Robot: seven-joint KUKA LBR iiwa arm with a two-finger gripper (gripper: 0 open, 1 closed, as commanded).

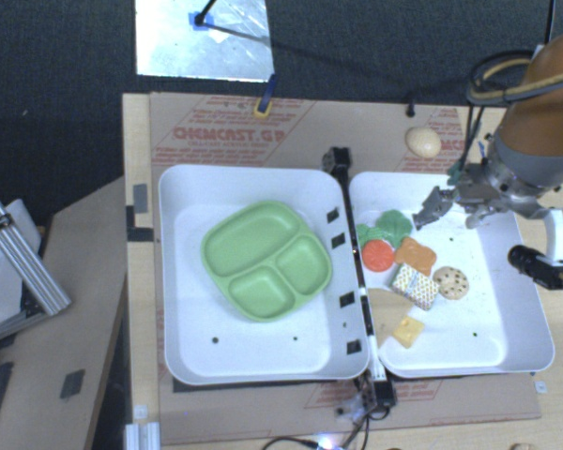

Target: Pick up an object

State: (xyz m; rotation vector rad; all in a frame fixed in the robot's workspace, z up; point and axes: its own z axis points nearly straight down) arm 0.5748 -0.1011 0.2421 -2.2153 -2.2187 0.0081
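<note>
I see my hand [455, 205] spread open and empty, hovering just right of the green toy [392, 222], likely lining up a grab. The toy heads the food pile in the right bin [525, 331].

Two white bins sit side by side: the left bin [183, 251] and the right bin [507, 317]. One green divided plate [266, 261] lies in the left bin. Six small food toys lie in the right one: one green piece [391, 223], one red slice [377, 255], one orange piece [416, 253], one checkered block [414, 285], one cookie [450, 282], one yellow wedge [408, 330]. One egg [423, 142] rests on the bench beyond.
</note>
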